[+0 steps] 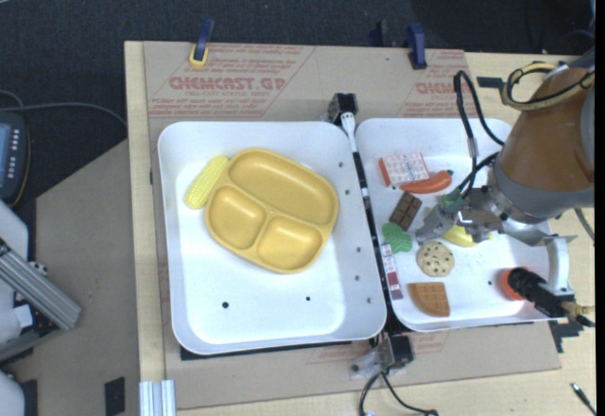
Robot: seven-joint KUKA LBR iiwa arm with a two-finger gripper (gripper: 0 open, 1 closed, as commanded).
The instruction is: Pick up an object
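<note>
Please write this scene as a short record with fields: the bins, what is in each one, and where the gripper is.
left bin: yellow divided plate, toy corn beside it
right bin: sausage, chocolate bar, cookie, cracker, green piece, card
gripper: low in the right bin, above the cookie
grasp: cannot tell

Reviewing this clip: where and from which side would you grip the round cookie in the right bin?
Probably from straight above, fingers across the round cookie's rim. It lies flat, so no side offers an edge to get under. Close along the bin's length: the green piece sits close on one side, the gripper just above it.
</note>
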